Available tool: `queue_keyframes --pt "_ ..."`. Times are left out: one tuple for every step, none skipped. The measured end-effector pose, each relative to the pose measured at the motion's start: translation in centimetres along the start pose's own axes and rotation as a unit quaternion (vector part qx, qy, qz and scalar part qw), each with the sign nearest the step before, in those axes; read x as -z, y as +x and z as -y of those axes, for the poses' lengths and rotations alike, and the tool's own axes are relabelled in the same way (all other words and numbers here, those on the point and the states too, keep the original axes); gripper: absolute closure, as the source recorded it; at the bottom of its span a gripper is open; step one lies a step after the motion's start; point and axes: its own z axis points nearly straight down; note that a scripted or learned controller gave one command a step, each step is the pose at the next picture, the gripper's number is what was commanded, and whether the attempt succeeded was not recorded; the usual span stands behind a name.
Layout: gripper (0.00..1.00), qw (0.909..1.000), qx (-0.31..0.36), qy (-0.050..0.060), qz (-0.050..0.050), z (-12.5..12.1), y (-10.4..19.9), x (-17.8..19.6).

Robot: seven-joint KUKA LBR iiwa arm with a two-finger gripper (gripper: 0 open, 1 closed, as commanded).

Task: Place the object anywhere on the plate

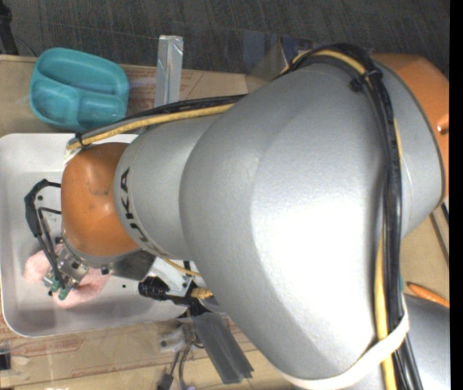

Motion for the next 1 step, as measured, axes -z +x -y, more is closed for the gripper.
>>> queue_keyframes --pt "1.0 0.9958 0.092 -0.001 0.002 7.81 -6.4 10.64"
